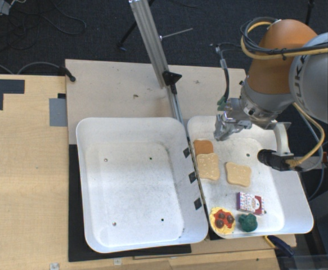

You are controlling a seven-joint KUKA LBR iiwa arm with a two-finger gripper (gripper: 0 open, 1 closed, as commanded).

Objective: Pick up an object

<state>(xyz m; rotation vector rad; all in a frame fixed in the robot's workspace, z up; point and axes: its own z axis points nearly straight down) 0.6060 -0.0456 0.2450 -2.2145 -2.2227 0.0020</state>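
Your metal gripper hangs over the far end of the right bin; you cannot tell how it is set. Below it lie a brown bread-like slab, two pale toast-shaped slices, a small printed packet, a round pizza-like disc and a knobbly green lump.
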